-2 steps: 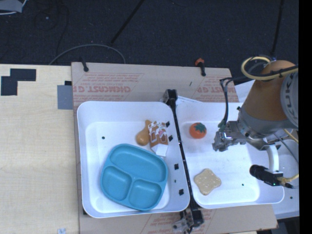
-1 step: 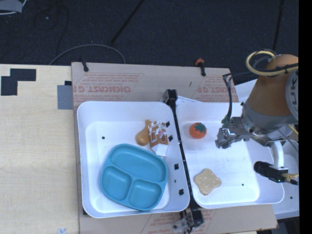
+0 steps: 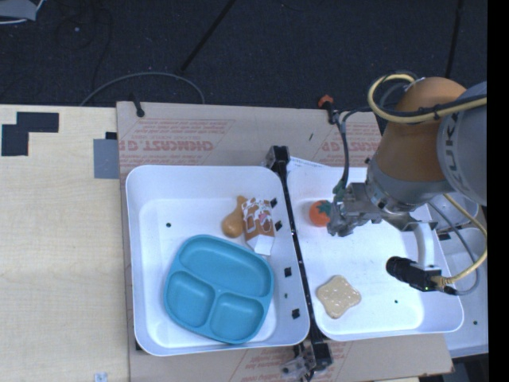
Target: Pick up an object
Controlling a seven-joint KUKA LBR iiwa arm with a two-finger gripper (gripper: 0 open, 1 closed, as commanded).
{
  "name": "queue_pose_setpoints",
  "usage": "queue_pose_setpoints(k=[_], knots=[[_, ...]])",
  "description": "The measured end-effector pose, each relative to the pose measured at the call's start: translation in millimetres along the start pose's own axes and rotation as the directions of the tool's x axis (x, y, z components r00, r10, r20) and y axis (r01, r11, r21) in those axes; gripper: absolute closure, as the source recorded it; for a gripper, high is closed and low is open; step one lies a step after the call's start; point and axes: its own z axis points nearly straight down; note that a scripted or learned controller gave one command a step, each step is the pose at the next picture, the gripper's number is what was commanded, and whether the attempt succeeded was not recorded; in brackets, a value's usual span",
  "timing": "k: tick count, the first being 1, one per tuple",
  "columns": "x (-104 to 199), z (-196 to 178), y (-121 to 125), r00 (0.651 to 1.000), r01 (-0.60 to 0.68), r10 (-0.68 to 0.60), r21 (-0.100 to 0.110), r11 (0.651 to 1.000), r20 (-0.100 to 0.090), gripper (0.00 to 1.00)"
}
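Note:
In the right bin [image 3: 374,317] a small orange-red fruit-like toy [image 3: 320,212] lies near the left wall, and a beige cookie-shaped piece [image 3: 338,296] lies toward the front. My gripper [image 3: 340,220] hangs low over the right bin, right beside the orange toy and touching or nearly touching its right side. The left bin [image 3: 151,213] holds a blue divided plate [image 3: 219,287] and a brown-and-white gingerbread-like toy [image 3: 251,218] by the centre divider.
The grey arm with its orange band [image 3: 421,134] covers the right bin's back right part, with cables looping around it. A black divider [image 3: 290,245] runs between the bins. A cardboard sheet [image 3: 207,138] lies under both bins.

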Motion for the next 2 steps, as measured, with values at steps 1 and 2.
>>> queue_pose_setpoints(k=[1,2], knots=[[59.1,7.6,1.4,1.000,0.000,0.000,0.004,1.000,0.000,1.00],[116.5,10.7,11.3,1.000,0.000,0.000,0.002,1.000,0.001,1.00]])
